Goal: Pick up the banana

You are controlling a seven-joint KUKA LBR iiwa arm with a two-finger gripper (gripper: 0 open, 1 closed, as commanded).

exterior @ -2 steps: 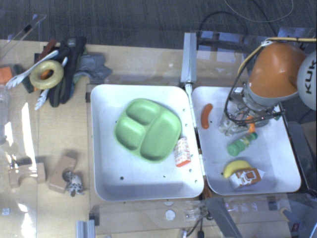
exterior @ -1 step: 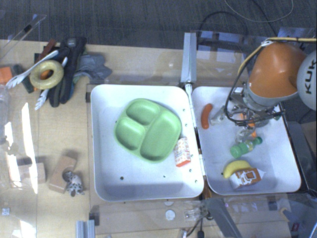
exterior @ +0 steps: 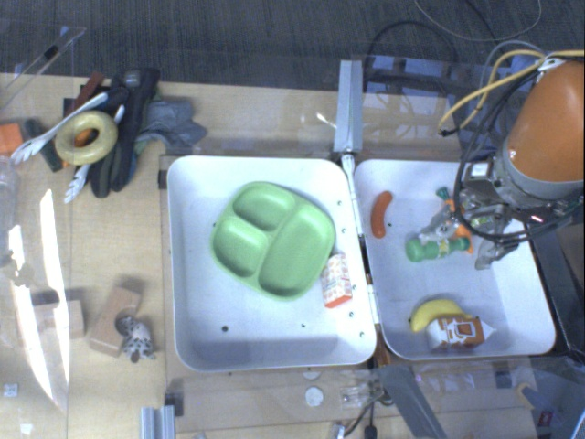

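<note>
A slanted overhead view shows a wooden bench with two shallow white bins set side by side. The left bin (exterior: 183, 273) holds a green divided plate (exterior: 272, 238) near its middle, with a small white-and-red packet (exterior: 336, 280) touching the plate's lower right edge, close to the wall between the bins. The right bin (exterior: 526, 332) holds four things. A red sausage-shaped toy (exterior: 379, 214) lies upright near its upper left. A green bottle (exterior: 431, 245) lies on its side near the middle. The banana (exterior: 436, 313), yellow and curved, rests near the bin's front wall, touching a small brown-and-white carton (exterior: 459, 333) just to its right. The grey arm with its orange band (exterior: 548, 135) reaches in from the right, and the gripper (exterior: 468, 231) hangs over the middle of the right bin, just beside the green bottle and some way behind the banana. Cables and dark hardware crowd the wrist, so whether the gripper is spread or pressed together cannot be told from this angle. The banana lies free on the bin floor, so the pick looks not yet done: the gripper would need to move toward the front of the bin, descend over the banana, close and lift. The carton pressed against it may get in the way.
</note>
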